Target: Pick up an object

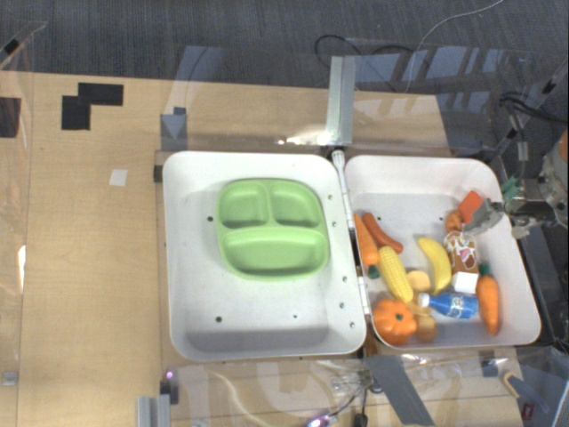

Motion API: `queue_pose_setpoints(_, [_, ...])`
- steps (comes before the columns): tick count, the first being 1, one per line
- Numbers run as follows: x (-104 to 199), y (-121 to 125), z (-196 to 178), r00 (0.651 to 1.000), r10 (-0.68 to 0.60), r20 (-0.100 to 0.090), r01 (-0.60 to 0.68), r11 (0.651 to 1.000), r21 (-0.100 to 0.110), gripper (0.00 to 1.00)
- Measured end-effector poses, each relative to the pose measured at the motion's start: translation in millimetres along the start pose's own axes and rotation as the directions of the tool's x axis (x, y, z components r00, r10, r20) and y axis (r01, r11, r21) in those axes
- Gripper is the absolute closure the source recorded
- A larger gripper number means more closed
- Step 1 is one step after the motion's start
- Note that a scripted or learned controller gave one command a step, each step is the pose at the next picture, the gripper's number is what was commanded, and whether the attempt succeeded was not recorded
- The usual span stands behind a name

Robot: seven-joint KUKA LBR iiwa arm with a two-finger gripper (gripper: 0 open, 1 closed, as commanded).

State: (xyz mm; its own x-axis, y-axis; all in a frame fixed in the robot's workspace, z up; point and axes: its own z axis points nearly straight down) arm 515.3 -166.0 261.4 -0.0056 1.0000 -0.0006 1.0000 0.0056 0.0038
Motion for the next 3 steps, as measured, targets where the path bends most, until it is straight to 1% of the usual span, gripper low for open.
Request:
queue_pose_setpoints(1, [-21.1, 28.4, 138.1, 0.984, 0.176, 0.000, -0.176, 0.984, 0.003, 0.00])
queue_pose_setpoints(2, [-30.9, 94.5, 172.6, 1.000, -0.006, 0.002, 0.006, 1.000, -0.005, 0.00])
queue_pose_setpoints(3, [17.5, 110.5, 155.0, 0.958, 0.286, 0.000, -0.286, 0.958, -0.001, 0.00])
